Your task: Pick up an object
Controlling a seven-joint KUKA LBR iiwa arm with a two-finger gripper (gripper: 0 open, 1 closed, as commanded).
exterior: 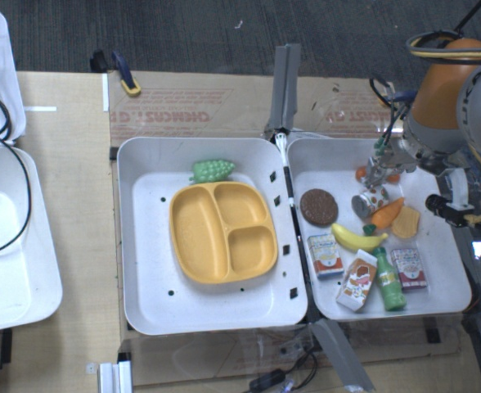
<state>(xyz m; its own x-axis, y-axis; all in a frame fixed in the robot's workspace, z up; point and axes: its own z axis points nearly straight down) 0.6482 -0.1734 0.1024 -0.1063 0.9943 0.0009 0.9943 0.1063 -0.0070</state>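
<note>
hovering my gripper (377, 173) low over the back of the right bin (457, 301), i can't tell from up here how it is set, and nothing shows clamped in it, so i count the pick as not yet made. the candidates sit in a tight cluster just below it: a silver cup (365, 205) on its side touching a carrot (387, 213), a banana (357, 237) just in front, a brown cookie (318, 206) a little apart to the left. i'd judge the cookie or the banana the cleaner target, since the cup and carrot crowd each other and could get nudged instead of gripped. room is tight near the bin's back wall and the upright divider post (285, 88); the cartons (357, 280) and green bottle (390, 281) pack the front. the left bin (142, 285), holding a yellow tray (222, 232) and green grapes (212, 169), has more bare floor.
</note>
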